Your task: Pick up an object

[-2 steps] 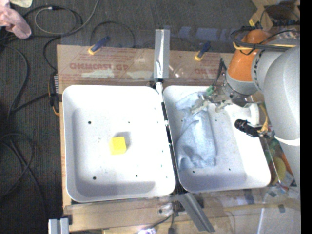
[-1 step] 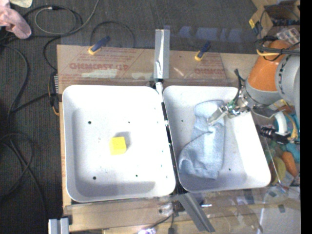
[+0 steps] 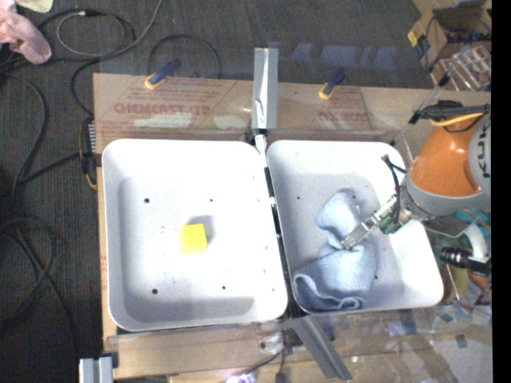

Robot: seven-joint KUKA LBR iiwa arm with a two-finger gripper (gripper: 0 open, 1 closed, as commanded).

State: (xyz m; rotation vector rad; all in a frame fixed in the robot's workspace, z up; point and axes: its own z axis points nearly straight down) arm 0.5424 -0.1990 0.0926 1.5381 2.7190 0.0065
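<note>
A yellow block [image 3: 193,238] lies in the left bin [image 3: 128,166], near its middle. A crumpled light-blue cloth [image 3: 343,258] lies in the right bin [image 3: 415,278], spreading from its middle to the front edge. My gripper [image 3: 350,243] reaches in from the right and its tip is down on the cloth's middle. The tips sink into the cloth's folds, so their spacing is hidden. The arm's orange band [image 3: 447,162] hangs over the right bin's right rim.
A metal divider post [image 3: 263,94] stands behind the seam between the two bins. Two clamps [image 3: 160,74] hold the board at the back. Cables and boxes lie on the floor beyond the bench.
</note>
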